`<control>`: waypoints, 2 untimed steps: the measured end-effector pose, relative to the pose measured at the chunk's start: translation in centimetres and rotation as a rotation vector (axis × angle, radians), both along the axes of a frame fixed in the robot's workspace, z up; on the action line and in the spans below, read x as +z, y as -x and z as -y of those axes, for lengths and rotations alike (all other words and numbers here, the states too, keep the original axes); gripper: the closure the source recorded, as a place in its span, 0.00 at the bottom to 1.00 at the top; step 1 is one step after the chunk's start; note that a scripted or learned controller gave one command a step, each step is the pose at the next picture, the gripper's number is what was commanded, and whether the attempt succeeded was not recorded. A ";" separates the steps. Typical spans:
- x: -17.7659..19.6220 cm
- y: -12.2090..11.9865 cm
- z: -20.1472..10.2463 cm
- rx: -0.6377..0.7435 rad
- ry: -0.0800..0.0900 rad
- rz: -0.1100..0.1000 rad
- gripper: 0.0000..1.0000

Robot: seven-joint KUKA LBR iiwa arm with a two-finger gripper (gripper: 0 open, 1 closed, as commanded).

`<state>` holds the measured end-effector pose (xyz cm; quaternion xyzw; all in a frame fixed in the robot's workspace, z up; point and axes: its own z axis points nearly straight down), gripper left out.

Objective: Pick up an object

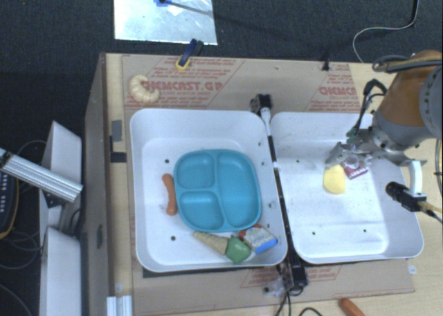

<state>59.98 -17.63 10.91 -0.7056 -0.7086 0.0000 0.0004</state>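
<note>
A yellow, lemon-like object [335,180] lies in the right bin [346,238], toward its middle. My gripper [351,158] hangs low over that bin, just up and right of the yellow object and close against its upper edge. A small pinkish piece [358,171] shows right under the gripper, beside the yellow object. Whether anything is held is hidden by the wrist. The grey arm with its orange band [408,100] comes in from the right.
The left bin [149,169] holds a blue divided plate [217,190], an orange sausage [170,194] to its left, and a cone with a green piece [225,245] and a blue-and-red item [261,239] at the front. A black divider [271,162] separates the bins.
</note>
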 end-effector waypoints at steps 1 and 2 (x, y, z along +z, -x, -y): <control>-1.8 1.9 -1.3 -0.003 0.012 0.021 0.00; -0.6 1.8 -1.1 -0.004 0.015 0.025 1.00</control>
